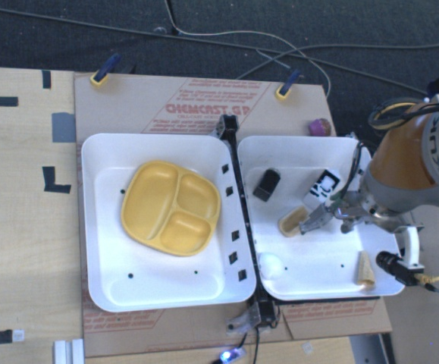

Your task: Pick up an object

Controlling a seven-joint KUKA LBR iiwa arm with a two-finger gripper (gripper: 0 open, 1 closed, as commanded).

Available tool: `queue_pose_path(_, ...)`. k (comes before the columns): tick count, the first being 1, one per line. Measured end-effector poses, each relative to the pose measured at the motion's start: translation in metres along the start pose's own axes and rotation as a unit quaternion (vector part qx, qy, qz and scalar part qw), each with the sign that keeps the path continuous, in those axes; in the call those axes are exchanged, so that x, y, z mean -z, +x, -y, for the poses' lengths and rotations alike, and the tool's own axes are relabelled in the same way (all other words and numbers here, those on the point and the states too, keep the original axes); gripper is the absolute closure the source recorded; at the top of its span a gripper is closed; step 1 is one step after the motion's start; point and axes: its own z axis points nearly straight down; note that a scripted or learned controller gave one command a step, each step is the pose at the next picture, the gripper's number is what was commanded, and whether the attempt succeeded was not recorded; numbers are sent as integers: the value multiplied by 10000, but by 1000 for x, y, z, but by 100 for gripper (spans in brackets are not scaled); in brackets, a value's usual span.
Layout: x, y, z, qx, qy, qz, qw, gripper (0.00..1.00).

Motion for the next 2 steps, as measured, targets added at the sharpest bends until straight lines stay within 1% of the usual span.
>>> queue_pose_path(1, -49, 0, 0, -2, -27, 16, 10000, 0)
queue_pose_path(2, -35, 0, -1, -3, -43, 24, 10000, 100)
